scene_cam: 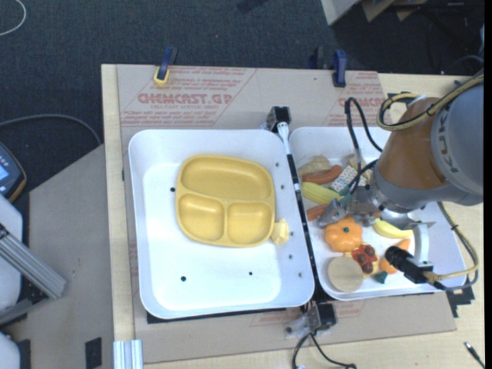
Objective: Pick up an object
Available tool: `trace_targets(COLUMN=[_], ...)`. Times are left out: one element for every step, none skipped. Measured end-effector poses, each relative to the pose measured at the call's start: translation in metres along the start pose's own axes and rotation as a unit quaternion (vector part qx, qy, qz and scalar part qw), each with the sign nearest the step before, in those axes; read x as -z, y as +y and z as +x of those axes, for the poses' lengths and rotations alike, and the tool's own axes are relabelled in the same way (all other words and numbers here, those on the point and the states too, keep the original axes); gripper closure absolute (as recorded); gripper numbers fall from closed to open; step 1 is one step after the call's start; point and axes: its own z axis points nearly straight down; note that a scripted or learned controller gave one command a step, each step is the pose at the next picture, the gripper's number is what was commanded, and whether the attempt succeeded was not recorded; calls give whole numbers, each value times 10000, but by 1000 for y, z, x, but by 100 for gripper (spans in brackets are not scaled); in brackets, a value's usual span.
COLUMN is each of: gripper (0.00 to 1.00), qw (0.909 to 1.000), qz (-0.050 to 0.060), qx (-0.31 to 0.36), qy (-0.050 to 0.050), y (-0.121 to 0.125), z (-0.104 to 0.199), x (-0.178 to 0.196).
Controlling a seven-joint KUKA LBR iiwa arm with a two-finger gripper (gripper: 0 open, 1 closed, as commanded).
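Note:
The right bin (450,271) holds several toy foods: a yellow corn cob (317,193), a red sausage (323,176), an orange pumpkin-like piece (343,236), a yellow banana (388,227), a beige disc (344,274) and a small red piece (366,257). My gripper (351,206) hangs low over the middle of this bin, just right of the corn cob and just above the orange piece. The wrist hides its fingertips, and no object can be seen lifted.
The left bin (154,229) holds a yellow divided plate (225,200), with a small pale yellow piece (280,231) at its right edge. A black divider (294,183) runs between the bins. The grey arm with its orange band (411,156) covers the right bin's far side.

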Motion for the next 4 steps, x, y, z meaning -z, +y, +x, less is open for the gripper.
trace_targets(gripper=[100, 100, 100, 100], qw=[10000, 10000, 10000, 10000], qz=[-19, -23, -34, -39], qx=[-8, 5, 1, 8], qy=[-8, -13, -16, -16], y=[0, 1, 2, 2], z=[-1, 4, -6, -6], x=[11, 69, 119, 142])
